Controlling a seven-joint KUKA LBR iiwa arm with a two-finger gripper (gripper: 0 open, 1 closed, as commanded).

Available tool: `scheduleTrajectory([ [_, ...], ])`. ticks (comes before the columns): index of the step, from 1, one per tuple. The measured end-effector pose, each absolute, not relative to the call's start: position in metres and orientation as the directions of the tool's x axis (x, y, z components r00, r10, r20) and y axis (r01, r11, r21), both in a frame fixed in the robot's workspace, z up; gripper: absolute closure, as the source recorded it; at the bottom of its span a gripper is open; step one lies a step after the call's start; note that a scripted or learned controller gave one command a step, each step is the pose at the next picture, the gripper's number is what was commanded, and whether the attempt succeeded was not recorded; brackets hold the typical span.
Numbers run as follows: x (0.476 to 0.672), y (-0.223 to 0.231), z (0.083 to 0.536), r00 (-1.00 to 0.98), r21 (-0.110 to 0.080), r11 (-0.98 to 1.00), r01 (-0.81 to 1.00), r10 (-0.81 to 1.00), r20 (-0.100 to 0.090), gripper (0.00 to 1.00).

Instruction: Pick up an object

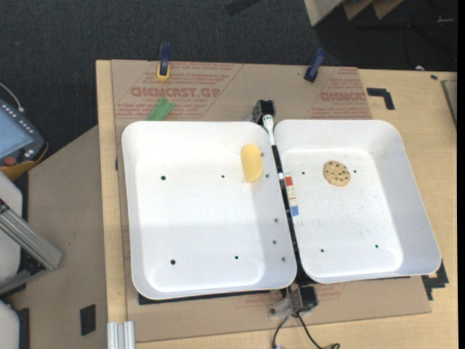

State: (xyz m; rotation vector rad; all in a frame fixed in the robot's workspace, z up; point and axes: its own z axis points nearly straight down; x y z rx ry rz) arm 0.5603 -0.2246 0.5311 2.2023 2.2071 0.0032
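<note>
Left bin (145,217): yellow oblong piece (251,163) near right rim, open floor leftward | right bin (407,195): round cookie (336,173) upper-centre, apart from walls | jaws: state untellable

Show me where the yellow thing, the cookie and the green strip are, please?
Yellow thing (251,163): camera view, the middle of its body, in the left bin.
Cookie (336,173): camera view, the centre of its speckled top, in the right bin.
Green strip (160,109): camera view, its middle, on the cardboard.

The arm's pose, the claw's state -- this view from above gives no way to tell either.
</note>
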Motion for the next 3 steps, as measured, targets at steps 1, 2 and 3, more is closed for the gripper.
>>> scheduleTrajectory([
  [1,0.561,-0.225,0.543,-0.002,0.024,0.003,1.000,1.000,-0.020,1.00],
  [2,0.561,-0.225,0.542,-0.002,0.023,0.003,1.000,1.000,-0.019,0.00],
  [3,0.561,-0.225,0.554,-0.003,0.029,0.003,1.000,1.000,-0.024,1.00],
])
